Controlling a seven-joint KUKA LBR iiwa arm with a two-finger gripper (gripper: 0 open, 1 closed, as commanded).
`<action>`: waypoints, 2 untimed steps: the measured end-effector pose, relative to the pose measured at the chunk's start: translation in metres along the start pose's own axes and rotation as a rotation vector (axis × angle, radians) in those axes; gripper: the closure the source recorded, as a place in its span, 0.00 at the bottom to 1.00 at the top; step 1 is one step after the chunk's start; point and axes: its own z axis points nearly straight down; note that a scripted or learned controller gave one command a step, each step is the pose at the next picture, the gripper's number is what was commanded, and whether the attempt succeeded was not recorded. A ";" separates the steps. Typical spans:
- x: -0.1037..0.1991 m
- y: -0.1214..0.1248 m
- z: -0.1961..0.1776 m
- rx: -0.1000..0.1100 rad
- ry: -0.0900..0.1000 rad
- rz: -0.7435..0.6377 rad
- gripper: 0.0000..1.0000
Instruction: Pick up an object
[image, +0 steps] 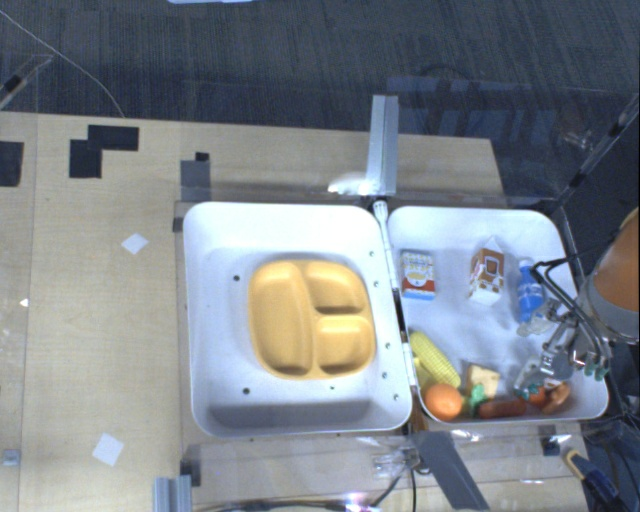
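Reaching in from the right, the gripper (552, 372) hangs low over the near right corner of the right bin (470, 222), just above a huddle of small play foods. Whether anything sits between its metal parts I cannot tell, nor whether it is parted or closed; cables and glare blur that spot.

Nearest the bench edge lie an orange (445, 402), a red sausage (500, 407) and a reddish piece (558, 397) almost under the tool, with a pale cheese wedge (483, 379) and a corn cob (434, 358) just behind. Any of these could serve as the object to pick.

To do this step well, I would judge it best to settle on one item that stands free of its neighbours and come straight down, since the pile is tight and a slanted close may nudge two things at once.

Farther back stand a blue bottle (528, 292), a small carton (487, 273) and a printed box (417, 274). The left bin (215, 330) holds a yellow divided tray (310, 318).
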 end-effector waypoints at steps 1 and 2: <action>-0.069 0.053 -0.012 -0.001 -0.003 0.308 0.00; -0.094 0.039 0.011 -0.002 0.000 0.695 0.00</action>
